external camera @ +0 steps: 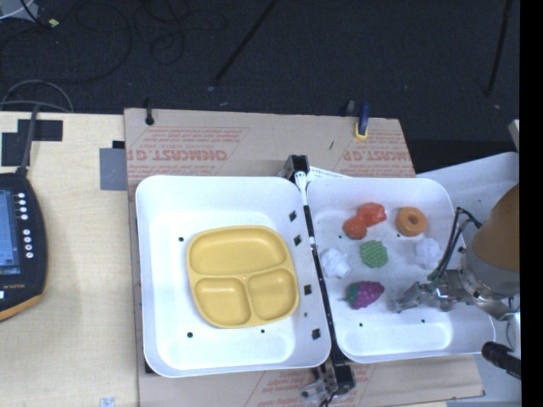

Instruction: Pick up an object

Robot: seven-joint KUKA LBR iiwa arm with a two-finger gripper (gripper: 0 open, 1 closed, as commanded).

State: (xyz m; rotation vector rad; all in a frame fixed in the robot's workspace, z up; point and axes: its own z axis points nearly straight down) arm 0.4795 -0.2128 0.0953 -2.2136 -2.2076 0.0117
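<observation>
1. Purple grape-like toy (364, 293): likeliest target, low in the right bin (386, 348), on the floor just left of the gripper (413, 298). Nothing sits between the fingers; whether they are spread or closed I cannot tell.
2. Step in hand, as judged: approach before the grasp. Good practice is to centre over one item only, descend straight, and close across its narrow side.
3. Neighbours in the same bin: green knobbly toy (373, 253) just above the purple one; white crumpled piece (334, 263) to its upper left; red toy (365, 220) and orange ring (411, 221) near the far wall; second white piece (428, 250) close to the arm's wrist.
4. Edges: the divider rim between the bins lies near the purple toy's left, so a push leftward could pin it against the wall.
5. Open room: the bin's near strip, below the toys, is bare floor and suits a low entry.
6. Left bin (161, 329): holds a yellow sectioned tray (243, 275), well apart from the work.
</observation>
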